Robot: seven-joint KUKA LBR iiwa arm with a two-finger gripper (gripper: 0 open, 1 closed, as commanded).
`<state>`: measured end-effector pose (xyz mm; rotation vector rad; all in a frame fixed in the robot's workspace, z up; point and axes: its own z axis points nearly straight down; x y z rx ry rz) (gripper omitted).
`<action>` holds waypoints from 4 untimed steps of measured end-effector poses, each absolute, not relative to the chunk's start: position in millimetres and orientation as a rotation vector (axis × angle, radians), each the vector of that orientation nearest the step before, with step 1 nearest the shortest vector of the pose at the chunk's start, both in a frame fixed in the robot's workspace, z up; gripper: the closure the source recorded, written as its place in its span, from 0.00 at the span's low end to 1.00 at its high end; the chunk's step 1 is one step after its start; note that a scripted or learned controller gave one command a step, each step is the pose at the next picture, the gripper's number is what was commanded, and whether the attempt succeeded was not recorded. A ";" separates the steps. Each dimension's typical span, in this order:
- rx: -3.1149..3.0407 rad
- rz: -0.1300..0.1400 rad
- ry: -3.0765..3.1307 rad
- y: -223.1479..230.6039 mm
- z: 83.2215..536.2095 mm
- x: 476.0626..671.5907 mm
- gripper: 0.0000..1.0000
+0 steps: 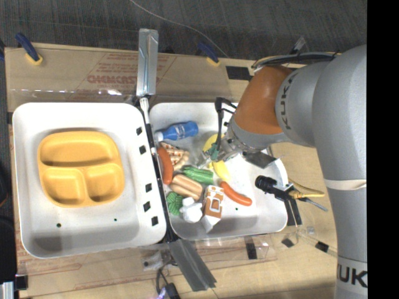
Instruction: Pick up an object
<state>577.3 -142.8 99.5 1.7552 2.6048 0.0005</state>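
- The arm (274, 104) reaches in from the right and bends down over the right bin (274, 220).
- The claw (219, 149) sits low in that bin, at the far end of a yellow banana (220, 169). The wrist hides it, so we cannot tell whether it is apart or together, or whether anything is in it.
- Any object would serve the task. We judge the banana the likeliest, since it lies closest under the claw.
- Other items in the same bin:
  - a blue bottle (177, 131) by the far wall
  - a cucumber (198, 174) touching the banana
  - a hot dog (187, 185) just beside the cucumber
  - an orange carrot (235, 195) on the near side
  - a small carton (214, 202) next to the carrot
- The left bin (25, 117) carries a yellow divided tray (80, 167), well apart from the claw.
- Risk: the pile is tight. A close here could catch the banana and cucumber together, and one would drop on the lift.
- Risk: the banana is curved and smooth. A grip near its tip could let it swing or squirt out.
- Risk: the claw could come down on top of a toy rather than astride it, pressing it into the bin floor and closing on nothing.
- Risk: a sideways nudge could shove neighbours against the bin wall and jam them tighter.
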 end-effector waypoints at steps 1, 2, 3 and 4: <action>1.015 0.001 2.970 -110.1 149.6 581.0 1.00; 1.279 -0.001 2.869 -129.2 139.3 628.4 1.00; 1.424 -0.002 2.804 -141.6 102.1 613.9 1.00; 2.067 -0.004 2.373 -110.9 89.9 604.5 1.00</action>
